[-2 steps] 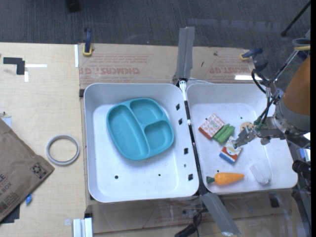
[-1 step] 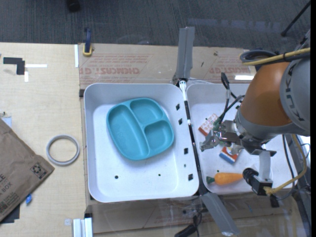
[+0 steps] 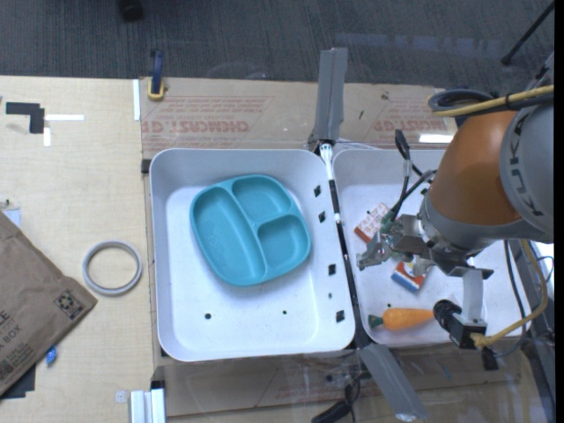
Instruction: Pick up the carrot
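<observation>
**Orange carrot lying near front wall of right bin**

Lying free at carrot [image 3: 407, 319], leafy end pointing left. Hovering above and behind it: gripper [image 3: 377, 252], open or closed impossible to tell. Best lowering straight over the middle, closing across the narrow width.

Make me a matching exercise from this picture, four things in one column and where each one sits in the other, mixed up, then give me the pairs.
Things:
1. orange carrot with green top
2. teal divided plastic plate
3. grey tape ring
4. red and white packet

Places:
A. on the bench left of both bins
B. in the left bin
C. near the front edge of the right bin
D. in the right bin, farther back, by the divider

Pairs: 1-C, 2-B, 3-A, 4-D
</observation>
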Motion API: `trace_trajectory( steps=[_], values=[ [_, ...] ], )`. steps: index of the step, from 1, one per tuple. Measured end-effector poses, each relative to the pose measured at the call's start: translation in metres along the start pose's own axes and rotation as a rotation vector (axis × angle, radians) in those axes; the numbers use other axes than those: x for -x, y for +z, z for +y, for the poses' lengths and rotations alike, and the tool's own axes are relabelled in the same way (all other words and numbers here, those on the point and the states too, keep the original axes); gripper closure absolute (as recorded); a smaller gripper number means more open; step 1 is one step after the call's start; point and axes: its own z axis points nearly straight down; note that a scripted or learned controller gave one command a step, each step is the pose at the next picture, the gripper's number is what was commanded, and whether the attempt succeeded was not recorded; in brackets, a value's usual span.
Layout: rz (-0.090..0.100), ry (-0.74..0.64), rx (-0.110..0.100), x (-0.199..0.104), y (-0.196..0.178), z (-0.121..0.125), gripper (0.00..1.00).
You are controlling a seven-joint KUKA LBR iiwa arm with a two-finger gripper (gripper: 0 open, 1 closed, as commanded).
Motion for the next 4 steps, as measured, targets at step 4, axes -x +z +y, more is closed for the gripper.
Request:
trace_trajectory(
  steps=[4],
  values=[
    [-0.001,0.518,0.001,0.048,0.0,0.007,0.0]
  ],
)
